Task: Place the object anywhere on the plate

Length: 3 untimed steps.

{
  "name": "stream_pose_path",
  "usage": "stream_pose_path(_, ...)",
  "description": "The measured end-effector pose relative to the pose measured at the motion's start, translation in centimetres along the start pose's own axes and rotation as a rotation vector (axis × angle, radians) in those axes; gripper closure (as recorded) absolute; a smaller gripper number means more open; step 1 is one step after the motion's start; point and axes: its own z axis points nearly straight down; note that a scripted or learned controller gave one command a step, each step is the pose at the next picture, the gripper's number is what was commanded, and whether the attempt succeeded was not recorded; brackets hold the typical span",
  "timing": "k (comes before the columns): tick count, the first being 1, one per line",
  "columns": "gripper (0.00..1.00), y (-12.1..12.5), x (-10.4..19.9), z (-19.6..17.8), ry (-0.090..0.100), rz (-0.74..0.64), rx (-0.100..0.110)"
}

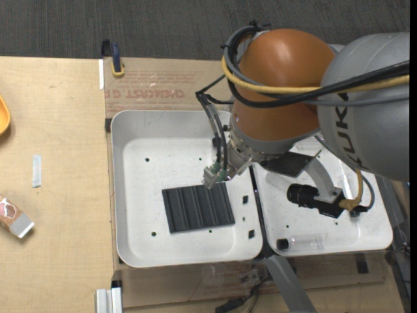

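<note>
A dark ribbed rectangular plate [199,208] lies flat in the front middle of the left bin [130,175]. My gripper [214,175] hangs just above the plate's far right corner, reaching down from the big orange-banded wrist. A small greenish-white thing [212,173] shows at the gripper's tip. The view is too small to tell whether it is held.
The right bin [365,237] holds a small black piece [282,244] near its front left corner. On the wooden bench to the left lie a grey strip [37,171], a red-and-white packet [14,218] and an orange thing [3,117]. A blue clamp [115,57] stands behind the bins.
</note>
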Motion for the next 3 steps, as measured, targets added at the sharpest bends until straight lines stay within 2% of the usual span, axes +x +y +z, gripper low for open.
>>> stream_pose_path(1,1.0,-1.7,-4.1,4.3,0.0,-0.126,-0.001)
stream_pose_path(2,1.0,-2.6,-3.2,5.0,0.0,-0.38,-0.001)
stream_pose_path(3,1.0,-0.4,-5.9,4.6,-0.001,-0.391,-0.003)
